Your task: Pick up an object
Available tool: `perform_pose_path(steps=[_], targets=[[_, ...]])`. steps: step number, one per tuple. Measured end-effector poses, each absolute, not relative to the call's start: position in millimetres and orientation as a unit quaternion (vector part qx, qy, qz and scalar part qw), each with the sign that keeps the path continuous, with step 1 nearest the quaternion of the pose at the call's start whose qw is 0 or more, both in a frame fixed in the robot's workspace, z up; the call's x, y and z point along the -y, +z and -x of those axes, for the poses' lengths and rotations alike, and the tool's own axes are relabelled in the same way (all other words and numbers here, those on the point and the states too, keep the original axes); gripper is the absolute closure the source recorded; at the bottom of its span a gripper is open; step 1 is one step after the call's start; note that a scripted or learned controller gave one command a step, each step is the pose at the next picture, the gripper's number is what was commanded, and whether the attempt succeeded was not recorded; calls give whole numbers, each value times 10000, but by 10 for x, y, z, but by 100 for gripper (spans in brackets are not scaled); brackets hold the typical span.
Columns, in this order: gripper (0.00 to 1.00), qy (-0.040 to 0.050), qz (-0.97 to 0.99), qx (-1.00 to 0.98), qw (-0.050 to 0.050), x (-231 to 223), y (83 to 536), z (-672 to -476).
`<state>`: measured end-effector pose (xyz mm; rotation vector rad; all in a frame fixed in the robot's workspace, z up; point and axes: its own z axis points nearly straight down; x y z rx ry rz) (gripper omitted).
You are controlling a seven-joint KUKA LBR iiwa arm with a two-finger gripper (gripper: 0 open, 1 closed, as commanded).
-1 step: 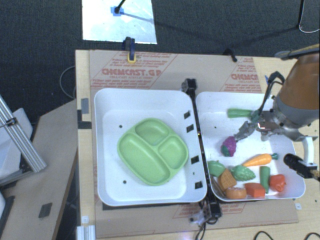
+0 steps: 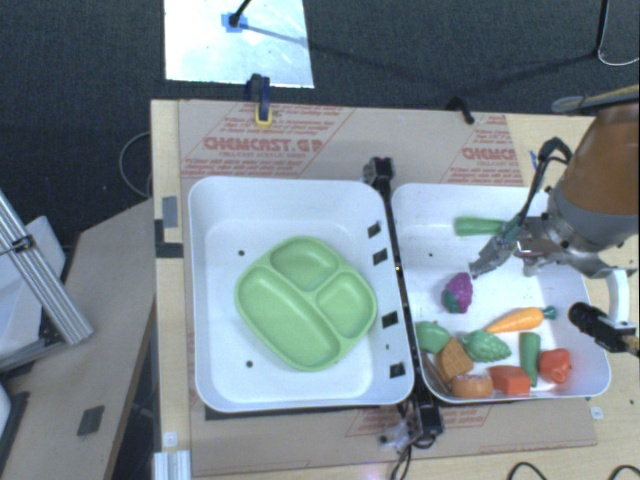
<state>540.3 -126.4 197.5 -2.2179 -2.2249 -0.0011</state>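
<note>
Where the pincer (image 2: 487,262) hovers (right bin (image 2: 428,218)): one purple toy (image 2: 458,292).

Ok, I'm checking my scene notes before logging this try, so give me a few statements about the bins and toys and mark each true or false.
1. The green divided plate lies in the left bin. True.
2. The purple toy sits on the green plate. False: it lies in the right bin, near the divider.
3. The gripper is over the right bin, just above and right of the purple toy. True.
4. The orange carrot is clamped in the gripper. False: it lies on the bin floor, below the gripper.
5. The toys crowd the right bin's far edge. False: most cluster along its near edge.
</note>
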Motion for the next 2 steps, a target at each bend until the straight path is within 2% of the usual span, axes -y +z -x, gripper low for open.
perform_pose_path(steps=[2], targets=[[0,7,7068,7074,16,1253,822,-5403]])
